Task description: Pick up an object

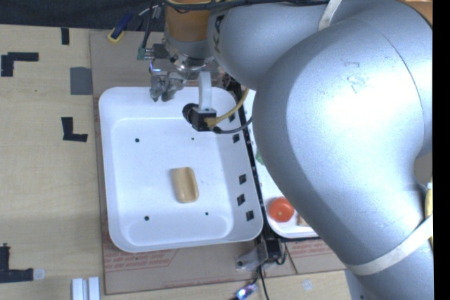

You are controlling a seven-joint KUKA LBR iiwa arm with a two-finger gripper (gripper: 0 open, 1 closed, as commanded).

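Grey arm (pixel 337 116) overhead — gripper (pixel 163 91) at left bin's (pixel 116 151) far rim

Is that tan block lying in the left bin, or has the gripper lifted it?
In the bin: the tan block lies flat on the left bin floor, apart from the gripper near the far rim.

The gripper (pixel 163 90) hangs over the far rim of the left bin (pixel 119 151). A tan block (pixel 185 185) lies mid-bin, well apart from it. An orange-red ball (pixel 281 209) sits in the right bin (pixel 294 228).
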